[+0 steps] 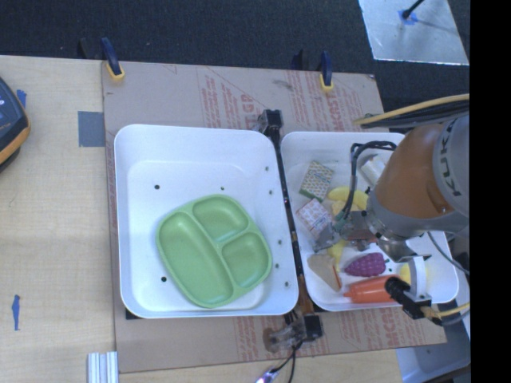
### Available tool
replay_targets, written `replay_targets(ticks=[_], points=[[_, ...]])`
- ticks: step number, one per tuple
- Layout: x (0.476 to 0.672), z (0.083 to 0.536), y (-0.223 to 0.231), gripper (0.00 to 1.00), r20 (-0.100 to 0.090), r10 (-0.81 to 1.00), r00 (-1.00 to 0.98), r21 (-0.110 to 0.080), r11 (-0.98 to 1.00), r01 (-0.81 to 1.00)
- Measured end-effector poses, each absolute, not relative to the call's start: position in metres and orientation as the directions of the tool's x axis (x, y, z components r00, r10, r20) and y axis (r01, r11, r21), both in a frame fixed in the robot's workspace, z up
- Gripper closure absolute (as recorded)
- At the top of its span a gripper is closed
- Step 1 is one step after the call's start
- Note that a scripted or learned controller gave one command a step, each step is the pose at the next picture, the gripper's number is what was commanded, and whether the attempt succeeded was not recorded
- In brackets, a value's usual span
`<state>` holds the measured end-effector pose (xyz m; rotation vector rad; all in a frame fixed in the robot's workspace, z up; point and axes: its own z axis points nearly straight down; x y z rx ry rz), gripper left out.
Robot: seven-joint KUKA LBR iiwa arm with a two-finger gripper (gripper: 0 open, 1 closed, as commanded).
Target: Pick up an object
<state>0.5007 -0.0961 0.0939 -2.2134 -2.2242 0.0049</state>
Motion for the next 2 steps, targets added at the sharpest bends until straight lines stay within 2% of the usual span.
replay_targets(ticks=[1, 2], points=[[0.4756, 0.0913, -0.0933, 0.0, 0.001, 1.0, -0.005, -0.004, 0.005, 1.0], [0.4752, 0.1012, -0.0941, 1.0, 0.001, 1.0, -0.008, -0.007, 0.008, 1.0]])
